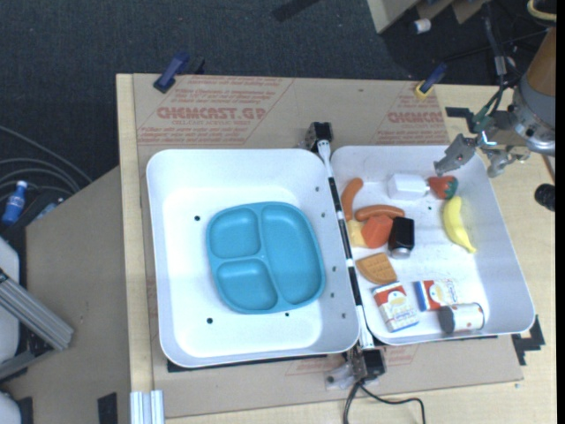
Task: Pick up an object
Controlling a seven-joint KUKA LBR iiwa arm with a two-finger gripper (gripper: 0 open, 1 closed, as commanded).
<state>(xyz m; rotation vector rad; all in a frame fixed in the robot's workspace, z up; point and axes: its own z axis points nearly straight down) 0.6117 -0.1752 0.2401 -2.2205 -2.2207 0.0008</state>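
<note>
My gripper (474,157) hangs over the back right corner of the right bin (512,272), its two fingers spread open with nothing between them. Just below it lie a red strawberry-like piece (443,186) and a white block (408,185). A yellow banana (456,222) lies a little nearer along the right side. Further left are two orange sausages (351,197) (380,211), a red-orange piece (378,230), a black block (402,235) and a tan cracker (377,268).
Near the right bin's front edge sit two small printed boxes (395,307) (436,293) and a white cylinder with a dark cap (463,318). The left bin (177,193) holds a blue divided plate (265,256). Blue clamps (172,71) mark the bench's back edge.
</note>
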